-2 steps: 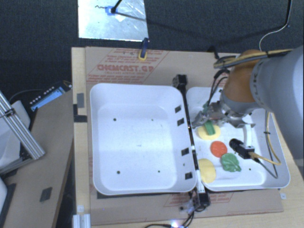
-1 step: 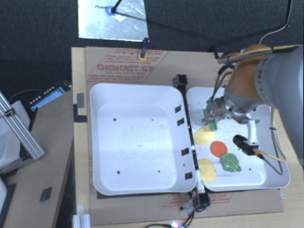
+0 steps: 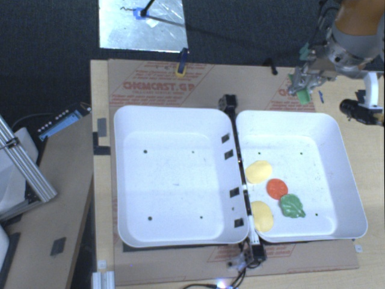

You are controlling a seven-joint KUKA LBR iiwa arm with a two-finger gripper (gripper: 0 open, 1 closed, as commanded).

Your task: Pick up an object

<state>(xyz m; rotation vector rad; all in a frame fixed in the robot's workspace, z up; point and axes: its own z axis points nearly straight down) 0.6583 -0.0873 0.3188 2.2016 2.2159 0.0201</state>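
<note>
Several small objects lie in the right bin [image 3: 319, 128] near its left wall: a pale yellow piece [image 3: 258, 171], a red-orange round piece [image 3: 277, 188], a green lumpy piece [image 3: 292, 206] and a second yellow piece [image 3: 262, 215]. My gripper [image 3: 301, 89] hangs at the upper right, above the bench just beyond the right bin's far rim, well away from those objects. Green pads show at its tips. Nothing is visible between the fingers.
The left bin [image 3: 174, 173] adjoins the right one, joined by black clips [image 3: 233, 173]. A shiny metal sheet [image 3: 142, 15] lies at the back. A yellow-and-blue clamp [image 3: 181, 65] sits at the board's far edge. Aluminium framing [image 3: 21, 161] stands at left.
</note>
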